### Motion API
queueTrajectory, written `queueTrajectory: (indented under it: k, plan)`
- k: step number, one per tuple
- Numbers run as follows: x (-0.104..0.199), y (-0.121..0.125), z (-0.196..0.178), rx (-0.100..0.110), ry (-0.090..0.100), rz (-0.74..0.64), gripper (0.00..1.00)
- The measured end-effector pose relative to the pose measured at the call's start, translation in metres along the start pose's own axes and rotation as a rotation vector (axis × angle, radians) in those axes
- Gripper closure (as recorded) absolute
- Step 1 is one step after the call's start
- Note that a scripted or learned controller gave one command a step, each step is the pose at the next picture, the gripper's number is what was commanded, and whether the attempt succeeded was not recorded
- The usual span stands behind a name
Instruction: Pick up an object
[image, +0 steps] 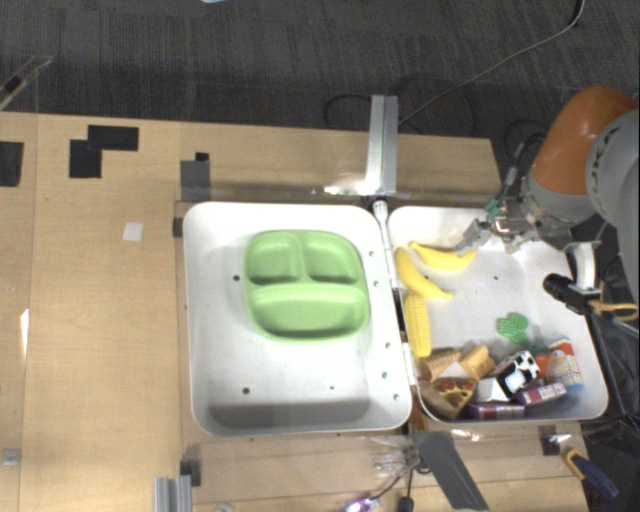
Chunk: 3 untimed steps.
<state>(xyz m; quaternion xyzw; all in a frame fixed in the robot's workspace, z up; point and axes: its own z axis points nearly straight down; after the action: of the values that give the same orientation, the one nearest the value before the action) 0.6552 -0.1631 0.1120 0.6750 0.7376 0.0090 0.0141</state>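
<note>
Single fixed camera, mounted above the bench, looking down at a slant. Both white bins sit side by side in mid-frame: left bin and right bin, each seen whole. The far edge of the bench and a strip of dark carpet run along the top of the frame; the near bench edge lies at the bottom. The arm enters from the right. Moderate distance; small items are resolved only coarsely.
</note>
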Motion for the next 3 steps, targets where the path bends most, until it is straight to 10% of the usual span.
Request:
queueTrajectory:
  k: [2,3]
  plan:
    - [-0.002,0.021,0.007,0.010,0.006,-0.141,0.00]
    - [0.060,-0.014,0.023,0.022,0.010,-0.087,0.00]
